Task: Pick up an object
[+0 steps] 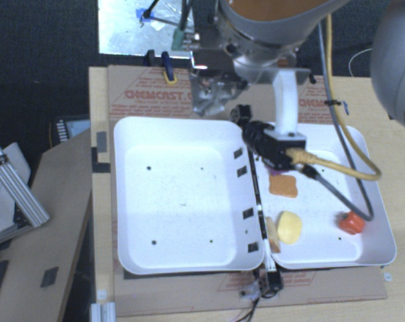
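Yellow rounded lump (288, 227), flat orange slab (283, 185) and small red block (351, 223) lie in right white bin (323, 250), well apart from gripper (212, 96); grip state: cannot tell.

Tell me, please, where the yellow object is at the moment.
The yellow object lies in the right bin, beside the edge shared with the left bin, nearer the camera than the orange slice.
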{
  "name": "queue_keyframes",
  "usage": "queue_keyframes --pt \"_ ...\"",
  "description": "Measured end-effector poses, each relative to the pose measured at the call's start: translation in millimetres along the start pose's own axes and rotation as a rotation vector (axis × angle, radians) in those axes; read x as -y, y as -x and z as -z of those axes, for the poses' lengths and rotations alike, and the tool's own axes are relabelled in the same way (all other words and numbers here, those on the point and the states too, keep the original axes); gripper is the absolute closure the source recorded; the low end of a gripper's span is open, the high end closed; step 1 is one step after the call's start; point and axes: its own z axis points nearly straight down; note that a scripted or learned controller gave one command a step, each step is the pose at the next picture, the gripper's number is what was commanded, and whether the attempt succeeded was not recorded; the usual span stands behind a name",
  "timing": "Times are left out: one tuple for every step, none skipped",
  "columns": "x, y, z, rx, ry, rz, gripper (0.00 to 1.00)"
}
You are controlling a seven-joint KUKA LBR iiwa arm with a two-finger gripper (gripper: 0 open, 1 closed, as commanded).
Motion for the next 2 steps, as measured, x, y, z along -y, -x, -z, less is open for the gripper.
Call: queue_keyframes --pt "0 2 -2 0.003 -0.004 -0.002 0.0" --pt "0 1 9 0.001 -0.002 0.001 1.0"
